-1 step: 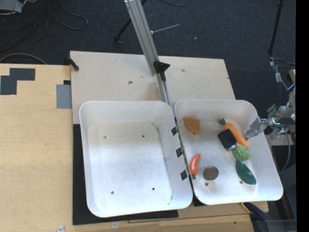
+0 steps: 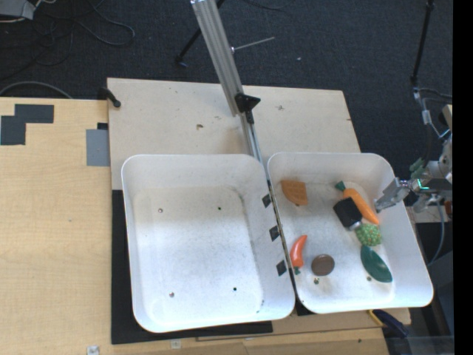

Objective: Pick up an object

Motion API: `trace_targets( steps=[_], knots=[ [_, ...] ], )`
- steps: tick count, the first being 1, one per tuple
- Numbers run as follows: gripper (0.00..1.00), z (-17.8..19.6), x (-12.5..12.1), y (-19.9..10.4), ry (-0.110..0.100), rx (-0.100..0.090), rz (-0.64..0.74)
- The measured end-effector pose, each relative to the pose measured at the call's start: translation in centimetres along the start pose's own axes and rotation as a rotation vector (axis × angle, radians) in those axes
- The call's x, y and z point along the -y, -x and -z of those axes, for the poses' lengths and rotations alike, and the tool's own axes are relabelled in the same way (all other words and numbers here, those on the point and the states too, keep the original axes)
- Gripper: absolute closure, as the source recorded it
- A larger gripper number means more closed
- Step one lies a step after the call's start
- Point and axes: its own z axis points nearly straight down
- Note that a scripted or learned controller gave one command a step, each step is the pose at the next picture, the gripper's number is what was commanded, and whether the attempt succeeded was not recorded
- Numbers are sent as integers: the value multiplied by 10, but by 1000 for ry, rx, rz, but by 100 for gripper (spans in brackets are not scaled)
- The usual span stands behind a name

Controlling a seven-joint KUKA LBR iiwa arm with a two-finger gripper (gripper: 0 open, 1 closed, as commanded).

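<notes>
Looking down on a pale worktop (image 2: 185,117), two white bins side by side on it. Left bin (image 2: 196,242) the larger, bare white floor with a few dark specks. Right bin (image 2: 347,231) touching it along a shared edge, carrying all the small items. Slanting in from the top, a long metal rail (image 2: 222,50), ending near the bins' back corner. Over at the right edge, the gripper (image 2: 392,194), a grey finger poking just past the right bin's rim; impossible to tell how far the jaws stand apart, and nothing seen between them. Just beside that finger, a carrot (image 2: 361,205) lying at a slant, touching a black block (image 2: 347,213) on its left. Below those, a green leaf (image 2: 375,265) near the right wall, with a small green knobbly ball (image 2: 369,235) just above it. Toward the back left of the right bin, an orange-brown wedge (image 2: 295,192). Close to the shared edge, a red pepper (image 2: 298,251), tilted. Just beside it, a brown disc (image 2: 322,265), flat on the bin floor.
</notes>
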Motion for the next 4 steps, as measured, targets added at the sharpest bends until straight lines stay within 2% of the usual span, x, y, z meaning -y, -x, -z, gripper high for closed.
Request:
trace_targets(
  steps=[1,3,4],
  knots=[
    [0,-62,3,-7,-6,-2,0],
    [0,-179,8,-15,-6,-2,-1],
    [100,-166,7,-14,-2,0,-7]
  ],
)
